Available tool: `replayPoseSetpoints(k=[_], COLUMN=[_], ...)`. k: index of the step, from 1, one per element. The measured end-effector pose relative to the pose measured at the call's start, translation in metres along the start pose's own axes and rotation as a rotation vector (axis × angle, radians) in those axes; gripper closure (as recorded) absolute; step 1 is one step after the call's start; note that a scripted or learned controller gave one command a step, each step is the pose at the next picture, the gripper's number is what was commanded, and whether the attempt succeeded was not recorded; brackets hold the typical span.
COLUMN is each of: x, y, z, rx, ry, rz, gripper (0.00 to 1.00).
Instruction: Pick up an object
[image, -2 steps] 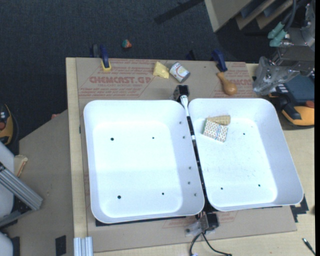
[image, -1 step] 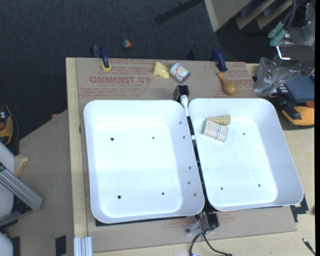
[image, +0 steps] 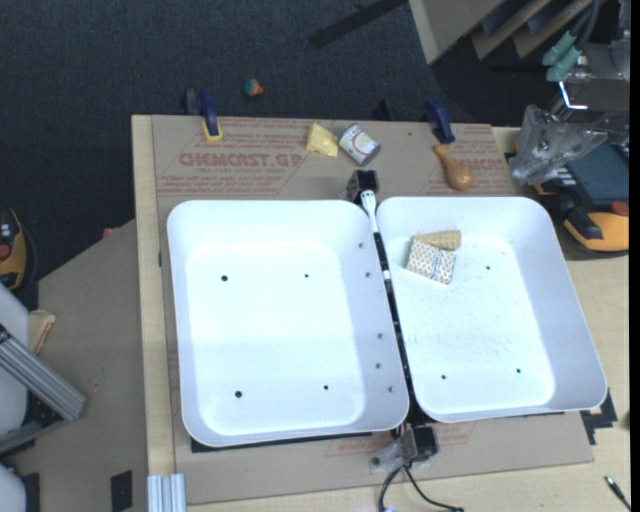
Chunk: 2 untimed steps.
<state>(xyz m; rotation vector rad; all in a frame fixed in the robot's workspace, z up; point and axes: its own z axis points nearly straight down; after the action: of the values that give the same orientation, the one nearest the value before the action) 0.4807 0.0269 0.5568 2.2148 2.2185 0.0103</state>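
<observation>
In the right bin, near its back left corner, lies a small white packet with a dotted pattern. A tan wafer-like piece touches its far edge. My gripper hangs outside the bins, beyond the right bin's back right corner, well away from both objects. The left bin sits beside the right one.
On the cardboard behind the bins lie a yellow wedge, a small grey-white box and an orange-brown pear-shaped object. Blue clamps stand at the board's back edge. A black clip joins the bins.
</observation>
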Motion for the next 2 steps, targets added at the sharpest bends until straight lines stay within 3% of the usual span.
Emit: replayPoseSetpoints(k=[2], x=[0.001], y=[0.001], z=[-0.021], rx=[-0.008], ry=[0.000], rz=[-0.001], gripper=[1.00])
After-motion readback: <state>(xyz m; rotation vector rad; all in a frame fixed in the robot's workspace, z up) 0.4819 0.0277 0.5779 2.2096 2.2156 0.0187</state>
